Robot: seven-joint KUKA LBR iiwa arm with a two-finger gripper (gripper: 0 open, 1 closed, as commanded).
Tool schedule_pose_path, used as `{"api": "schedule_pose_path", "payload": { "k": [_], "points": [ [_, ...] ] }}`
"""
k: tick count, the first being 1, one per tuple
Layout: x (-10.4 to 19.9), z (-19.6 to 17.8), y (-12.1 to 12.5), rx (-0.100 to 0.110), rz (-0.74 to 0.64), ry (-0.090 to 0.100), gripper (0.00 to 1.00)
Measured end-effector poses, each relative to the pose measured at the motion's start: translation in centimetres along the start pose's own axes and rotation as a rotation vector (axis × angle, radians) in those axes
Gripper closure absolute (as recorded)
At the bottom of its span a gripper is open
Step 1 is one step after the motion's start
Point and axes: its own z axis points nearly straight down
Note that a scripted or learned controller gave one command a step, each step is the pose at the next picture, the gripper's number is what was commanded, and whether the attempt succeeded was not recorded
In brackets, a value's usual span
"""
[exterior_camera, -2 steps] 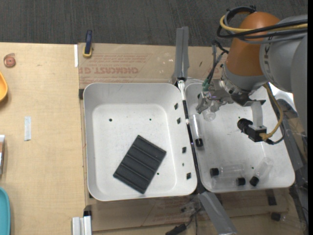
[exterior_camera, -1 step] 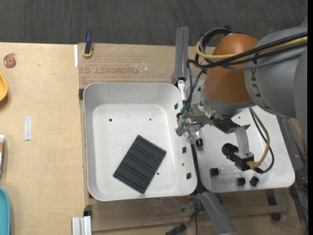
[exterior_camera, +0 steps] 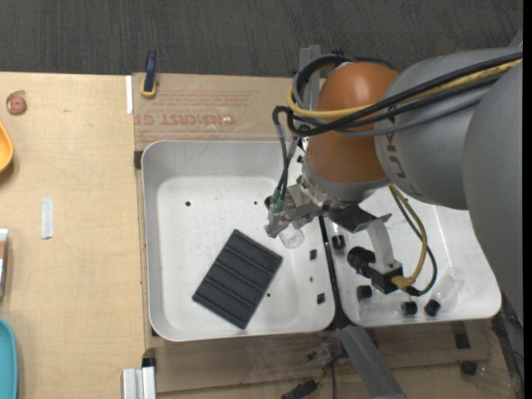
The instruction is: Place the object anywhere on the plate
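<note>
Blue clamp [exterior_camera: 150,71] on the cardboard sheet [exterior_camera: 208,108] — orange thing [exterior_camera: 4,150] at far left.

A dark grey ribbed carpet floor [exterior_camera: 166,15] fills the far part of the scene. Nearer, a pale wooden bench top [exterior_camera: 66,223] spreads across the left side. To its right lies a brown cardboard sheet printed with faded red lettering [exterior_camera: 199,110], with a small blue clamp [exterior_camera: 150,71] at its far left corner. Light falls evenly, casting soft shadows.

Dark ribbed rectangular plate [exterior_camera: 238,278], flat, skewed diagonally, on the left bin's floor
</note>
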Motion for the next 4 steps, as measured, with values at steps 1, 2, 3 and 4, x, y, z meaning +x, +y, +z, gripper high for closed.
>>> {"api": "schedule_pose_path", "payload": {
  "k": [1,2,3,4],
  "points": [
    [1.4,-11.8,0.0,-0.002,-0.350,-0.002,1.00],
    [-0.4,-2.0,-4.6,-0.002,-0.754,0.000,1.00],
    [4.7,-7.1,-1.9,-0.004,-0.822,-0.002,1.00],
    [-0.5,-10.7,-1.6,-0.005,-0.936,-0.003,1.00]
  ]
}}
